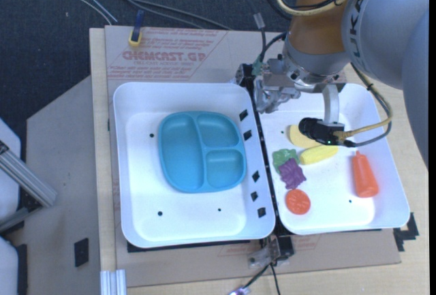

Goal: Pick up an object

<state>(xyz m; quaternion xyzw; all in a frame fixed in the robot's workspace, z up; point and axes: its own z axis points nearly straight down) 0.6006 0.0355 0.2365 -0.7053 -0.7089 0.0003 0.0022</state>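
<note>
Lowest in the frame, in the right bin [340, 222], lies a round orange-red piece [298, 202]. Just above it is a purple cluster [293, 173] touching a green piece [283, 157], with a yellow piece [317, 154] beside them and a long orange piece [364, 176] apart toward the right wall. The left bin [136, 157] holds a blue divided tray [202, 150]. My pincer [267, 101] hangs over the right bin's upper left corner, near the divide. I cannot tell how wide it stands, and I see nothing in it.
</note>
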